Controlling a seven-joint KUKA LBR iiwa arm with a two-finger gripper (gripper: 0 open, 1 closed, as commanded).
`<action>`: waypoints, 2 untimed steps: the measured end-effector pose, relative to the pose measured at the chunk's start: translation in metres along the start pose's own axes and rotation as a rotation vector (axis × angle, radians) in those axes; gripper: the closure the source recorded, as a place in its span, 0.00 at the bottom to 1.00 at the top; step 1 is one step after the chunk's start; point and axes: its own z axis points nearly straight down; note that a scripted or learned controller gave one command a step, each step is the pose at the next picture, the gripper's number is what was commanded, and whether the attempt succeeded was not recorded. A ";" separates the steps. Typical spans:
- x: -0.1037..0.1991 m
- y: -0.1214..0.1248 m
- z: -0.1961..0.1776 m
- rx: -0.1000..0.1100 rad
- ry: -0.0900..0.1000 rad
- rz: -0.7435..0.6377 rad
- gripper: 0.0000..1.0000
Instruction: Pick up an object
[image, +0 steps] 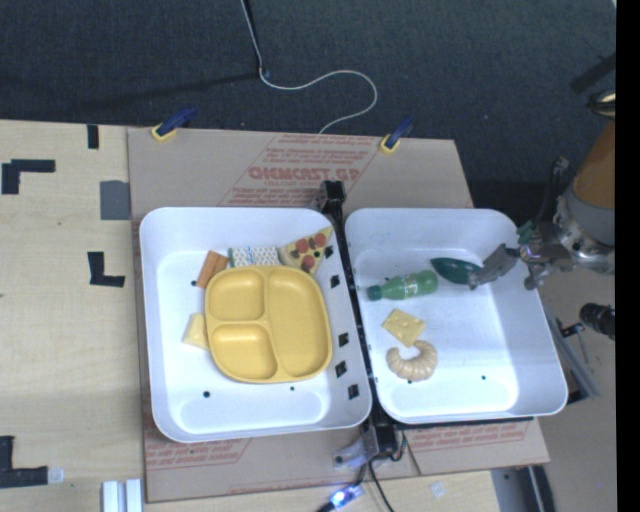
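From the camera view we found the hand (497, 265) low over the far right corner of the right bin (530, 330), reaching in from the right with the arm's wrist (565, 240) just outside that bin's right wall. Whether its fingers stood wide or narrow we could not tell, since they read as one grey wedge against the white floor. Its tip touched or nearly touched a dark green spoon-like piece (455, 268), which lay just to its left. We could not say that anything sat between the fingers. Left again, end to end with that piece, lay a green bottle (402, 288), its long axis running roughly across the bin, tilted slightly so the left end sat nearer us. We judged these two the nearest candidates, both lying leftward from the hand along nearly the same line. Nearer us in that bin sat a yellow cheese wedge (404, 326) and, just below it, a curled croissant (413, 361), each apart from the walls. The floor around them was bare, so we judged there was open room for a descent there. The bottle's left end came close to the wall shared with the left bin (160, 300), which could cramp a grip at that end. In the left bin a yellow divided plate (268, 323) covered most of the middle, with small food pieces (305, 248) tucked along its far and left edges, well apart from the hand.
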 end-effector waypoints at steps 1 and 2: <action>0.000 0.003 -0.007 -0.012 -0.003 -0.004 0.00; 0.005 0.003 0.057 -0.007 -0.002 -0.004 0.00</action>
